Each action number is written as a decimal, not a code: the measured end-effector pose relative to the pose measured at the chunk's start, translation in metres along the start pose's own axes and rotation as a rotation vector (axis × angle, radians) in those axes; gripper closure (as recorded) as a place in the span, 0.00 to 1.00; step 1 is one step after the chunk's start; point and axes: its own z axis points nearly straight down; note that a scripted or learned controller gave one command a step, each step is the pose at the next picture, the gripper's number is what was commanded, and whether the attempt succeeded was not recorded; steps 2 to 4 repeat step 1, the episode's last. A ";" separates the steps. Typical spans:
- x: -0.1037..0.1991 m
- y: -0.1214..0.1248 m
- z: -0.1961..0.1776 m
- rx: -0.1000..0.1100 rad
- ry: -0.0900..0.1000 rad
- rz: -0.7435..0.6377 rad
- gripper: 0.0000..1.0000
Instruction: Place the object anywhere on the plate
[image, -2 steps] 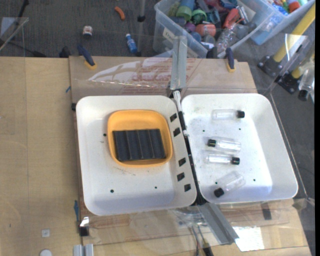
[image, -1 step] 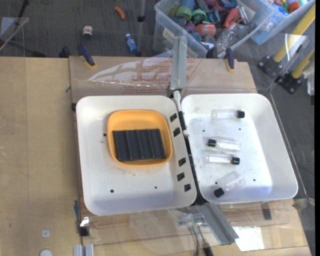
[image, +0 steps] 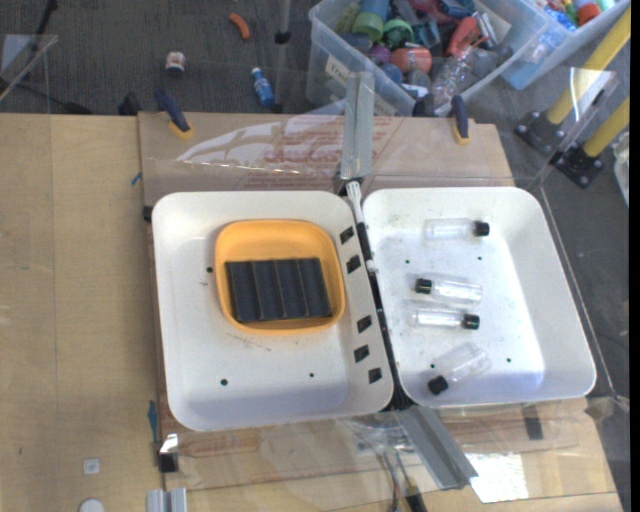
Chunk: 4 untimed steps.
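Orange plate (image: 280, 240) holding dark ridged block (image: 278, 290) in left bin (image: 190, 380), four clear black-capped vials (image: 448, 290) loose in right bin (image: 540, 350)

No legible text, labels, or numbers on any surface.

My wooden bench (image: 70, 300) carries two white bins side by side: left bin (image: 190, 390), right bin (image: 560, 370).

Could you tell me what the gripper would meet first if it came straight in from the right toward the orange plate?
If it travels low, probably the right bin's outer rim; past that, the capped vials lie in line before the plate. Its height cannot be judged.
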 end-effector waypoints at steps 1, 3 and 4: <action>-0.007 -0.002 0.001 -0.002 -0.001 -0.404 1.00; -0.007 -0.002 0.001 -0.002 -0.001 -0.404 1.00; -0.007 -0.002 0.001 -0.002 -0.001 -0.404 1.00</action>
